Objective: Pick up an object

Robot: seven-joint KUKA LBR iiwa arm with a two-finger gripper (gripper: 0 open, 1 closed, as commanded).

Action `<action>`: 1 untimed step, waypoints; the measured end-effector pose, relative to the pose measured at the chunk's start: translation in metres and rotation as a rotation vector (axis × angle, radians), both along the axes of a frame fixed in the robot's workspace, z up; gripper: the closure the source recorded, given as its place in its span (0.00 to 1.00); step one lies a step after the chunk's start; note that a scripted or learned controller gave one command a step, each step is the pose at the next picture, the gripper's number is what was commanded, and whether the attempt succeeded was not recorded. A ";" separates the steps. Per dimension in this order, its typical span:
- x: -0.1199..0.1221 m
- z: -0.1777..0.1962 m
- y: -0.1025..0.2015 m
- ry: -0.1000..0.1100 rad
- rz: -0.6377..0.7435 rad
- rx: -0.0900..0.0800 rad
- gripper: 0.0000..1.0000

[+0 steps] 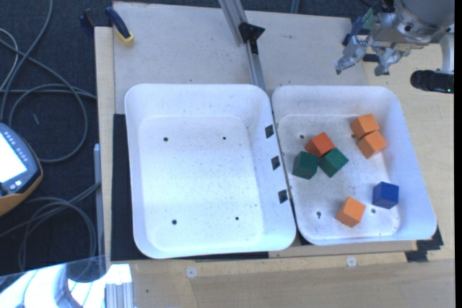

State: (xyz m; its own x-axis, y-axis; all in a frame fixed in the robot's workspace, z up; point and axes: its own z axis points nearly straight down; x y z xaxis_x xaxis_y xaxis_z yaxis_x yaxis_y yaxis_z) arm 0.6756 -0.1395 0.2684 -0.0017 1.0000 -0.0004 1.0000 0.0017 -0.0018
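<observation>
The left bin [195, 169] is passed over. Blocks are scattered in the right bin [404, 155]; the blue block [385, 195] stands apart, so a clean descent is favoured there. The tool [364, 58] is held open and empty beyond the bin's far rim.

The end effector [366, 58] hovers beyond the right bin [411, 155], which holds seven coloured blocks.
</observation>
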 end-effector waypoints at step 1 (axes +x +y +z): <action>-0.044 -0.003 0.061 0.001 0.004 0.004 0.00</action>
State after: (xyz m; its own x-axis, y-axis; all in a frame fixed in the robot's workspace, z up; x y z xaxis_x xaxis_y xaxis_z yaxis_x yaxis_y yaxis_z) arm 0.6316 -0.0786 0.2652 -0.0056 1.0000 0.0033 1.0000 0.0057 -0.0033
